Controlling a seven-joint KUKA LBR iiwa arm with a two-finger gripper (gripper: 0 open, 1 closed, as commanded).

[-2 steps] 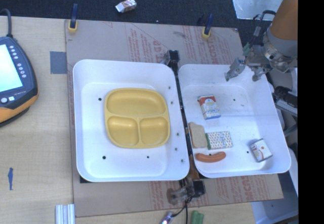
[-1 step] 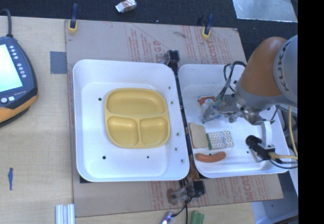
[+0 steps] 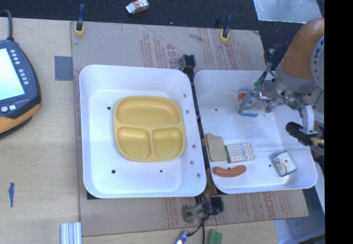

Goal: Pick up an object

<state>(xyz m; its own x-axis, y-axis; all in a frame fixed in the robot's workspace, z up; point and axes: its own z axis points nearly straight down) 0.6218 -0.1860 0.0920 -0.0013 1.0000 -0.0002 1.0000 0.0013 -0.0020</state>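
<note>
Worktop, left to right for you: yellow three-compartment plastic tray (image 3: 149, 128) in the left white bin (image 3: 94, 127), then in the right white bin (image 3: 220, 85) a brown sponge-like block (image 3: 215, 147), green-dotted packet (image 3: 239, 152), sausage (image 3: 229, 170), small carton (image 3: 283, 164), and the gripper (image 3: 255, 102) low over a small red-and-blue object (image 3: 245, 98); whether it is clenched, you cannot tell.

Sausage (image 3: 229, 170): reddish-brown, lying flat and lengthwise at about 6 o'clock in the right bin.
Patterned packet (image 3: 240, 152): green-and-white, flat, just above the sausage.
Tan block (image 3: 215, 147): flat, touching the packet's 9 o'clock side.
Small carton (image 3: 284, 164): white with brown, tilted, at 4 o'clock.
Blue-and-red item (image 3: 246, 106): near 12 o'clock, partly hidden.
</note>
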